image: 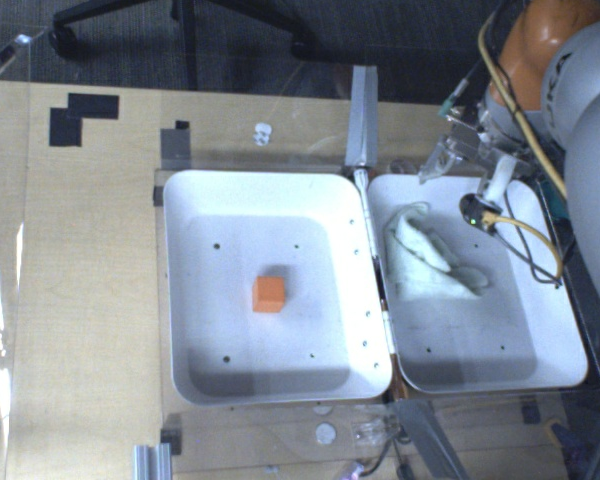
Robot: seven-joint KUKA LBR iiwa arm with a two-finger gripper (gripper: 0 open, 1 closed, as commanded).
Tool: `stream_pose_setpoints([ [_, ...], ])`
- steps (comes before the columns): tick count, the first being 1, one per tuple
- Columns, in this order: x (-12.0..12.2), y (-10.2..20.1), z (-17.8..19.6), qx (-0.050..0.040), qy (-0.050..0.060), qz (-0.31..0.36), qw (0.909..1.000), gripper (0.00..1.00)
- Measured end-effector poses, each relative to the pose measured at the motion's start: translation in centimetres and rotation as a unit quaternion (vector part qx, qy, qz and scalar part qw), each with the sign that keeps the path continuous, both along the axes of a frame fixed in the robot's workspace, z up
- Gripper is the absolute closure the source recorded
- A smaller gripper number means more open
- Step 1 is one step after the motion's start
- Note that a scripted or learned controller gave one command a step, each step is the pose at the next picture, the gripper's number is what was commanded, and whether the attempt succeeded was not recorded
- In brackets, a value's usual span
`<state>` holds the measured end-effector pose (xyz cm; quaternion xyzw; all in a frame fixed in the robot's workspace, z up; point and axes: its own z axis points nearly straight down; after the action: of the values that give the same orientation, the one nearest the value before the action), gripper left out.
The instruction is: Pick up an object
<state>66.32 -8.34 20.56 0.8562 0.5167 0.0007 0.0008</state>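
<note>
Camera view shows a crumpled white cloth (432,255) in the right bin (540,368), an orange cube (269,294) mid left bin (195,368). The gripper (458,156) hovers over the right bin's far edge, holding nothing; its spread I cannot tell. The cloth looks soft and light: pinch a raised fold.

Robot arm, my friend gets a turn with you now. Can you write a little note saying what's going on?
Gripper: up over the far edge of the right bin, nothing seen between its fingers.
Things: orange cube sits in the middle of the left bin; a white cloth lies crumpled in the right bin.
Done: nothing picked up yet.
Left: lower onto one thing, grab it and lift.
</note>
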Motion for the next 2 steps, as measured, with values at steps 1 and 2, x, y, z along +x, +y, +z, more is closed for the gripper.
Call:
stream_pose_setpoints([
  [1, 0.4, -2.2, -11.8, 0.0016, 0.009, -0.069, 0.9976, 0.0],
  [2, 0.9, -2.1, -10.4, 0.0, -0.003, -0.067, 0.9978, 1.0],
])
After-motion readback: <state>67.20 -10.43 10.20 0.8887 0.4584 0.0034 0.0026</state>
